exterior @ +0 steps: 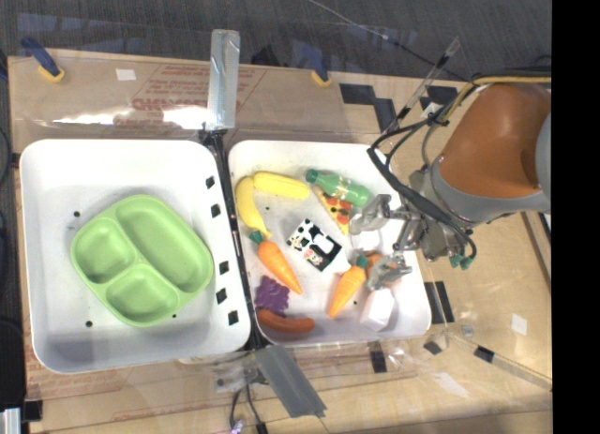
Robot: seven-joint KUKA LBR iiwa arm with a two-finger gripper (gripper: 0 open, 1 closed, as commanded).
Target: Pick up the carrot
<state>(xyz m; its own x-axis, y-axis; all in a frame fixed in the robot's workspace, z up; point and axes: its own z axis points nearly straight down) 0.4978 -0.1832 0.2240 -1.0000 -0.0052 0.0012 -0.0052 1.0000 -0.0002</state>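
A: Where is the gripper (375,245)?

B: It hangs over the right side of the right bin (281,153), at the end of the grey arm (487,156) that comes in from the right. One metal finger shows near the bin's middle right, another lower down, just beside the top of a carrot (345,291).

A: Spread or closed on something?

B: The two fingers look apart, with a gap between them, and nothing sits visibly between them. So I read the claw as released, not grasping.

A: Two carrots, aren't there?

B: Yes. The one I named lies slanted near the front right of the bin, its thick end up toward the lower finger. A second carrot (278,265) lies left of it, nearer the bin's centre, pointing down and right.

A: What crowds them?

B: A black-and-white patterned block (313,244) sits between the two carrots, a little above them. A white cube (379,310) lies just right of the first carrot's lower half. A purple grape bunch (274,293) and a brown sausage (286,325) lie below the second carrot. Further back are a banana (247,202), a yellow corn-like piece (281,185), and a green bottle (337,186).

A: And the left bin (56,165)?

B: It holds a green divided plate (141,259).
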